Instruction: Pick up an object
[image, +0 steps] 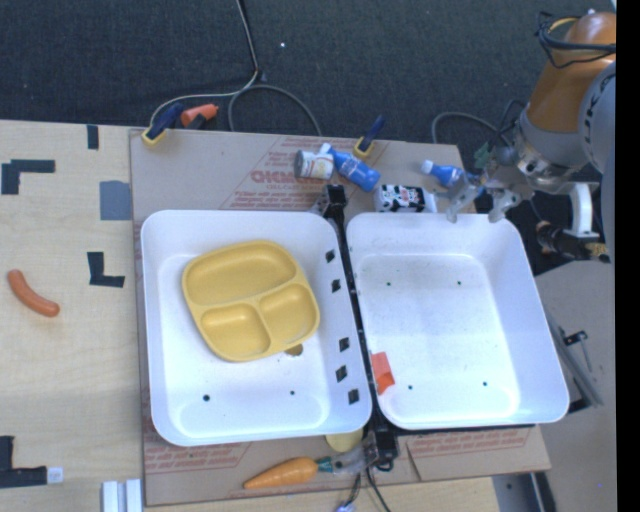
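Yellow divided plate (251, 299): task object, lying flat in the left bin (160, 330).
From the overhead camera I read the gripper (477, 203) hanging over the far rim of the right bin (530, 330), fingers spread apart with nothing between them, well apart from the plate. An orange tag (382, 372) lies on the right bin's near-left floor. Outside the bins: a toy carrot (283, 472) at the near edge, a sausage (33, 293) far left, a blue-capped bottle (338, 164) behind.

Grey arm (600, 110) here, with a broad orange band wrapping it above the wrist. Dark cables loop around the top, and the gripper (478, 205) shows pale metal fingers.
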